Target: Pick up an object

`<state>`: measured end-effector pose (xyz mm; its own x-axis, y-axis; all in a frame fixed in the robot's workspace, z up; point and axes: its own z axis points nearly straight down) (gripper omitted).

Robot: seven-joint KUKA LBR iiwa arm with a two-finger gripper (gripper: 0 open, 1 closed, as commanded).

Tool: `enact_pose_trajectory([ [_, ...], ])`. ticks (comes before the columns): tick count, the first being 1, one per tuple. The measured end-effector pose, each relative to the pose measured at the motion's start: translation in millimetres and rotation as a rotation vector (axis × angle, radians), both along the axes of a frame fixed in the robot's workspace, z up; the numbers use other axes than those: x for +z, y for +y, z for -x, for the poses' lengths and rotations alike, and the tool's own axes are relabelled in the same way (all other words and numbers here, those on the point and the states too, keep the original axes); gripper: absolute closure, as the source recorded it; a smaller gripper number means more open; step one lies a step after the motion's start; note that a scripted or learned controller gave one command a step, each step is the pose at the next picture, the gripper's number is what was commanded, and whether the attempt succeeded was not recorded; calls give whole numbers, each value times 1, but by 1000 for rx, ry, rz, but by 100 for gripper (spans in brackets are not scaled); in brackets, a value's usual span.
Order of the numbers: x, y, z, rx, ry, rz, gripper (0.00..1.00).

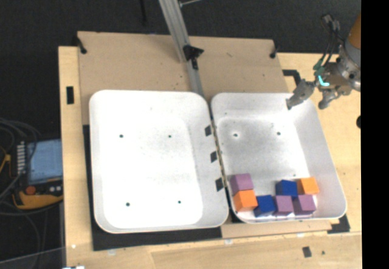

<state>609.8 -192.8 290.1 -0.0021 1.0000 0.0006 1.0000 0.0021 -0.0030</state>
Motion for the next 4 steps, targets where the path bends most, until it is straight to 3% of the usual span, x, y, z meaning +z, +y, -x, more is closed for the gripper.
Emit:
enact_pose_trajectory([
  [1, 3, 0, -1, 2, -3, 3, 0],
  [4, -177, 2, 6, -6, 1, 2, 0],
])
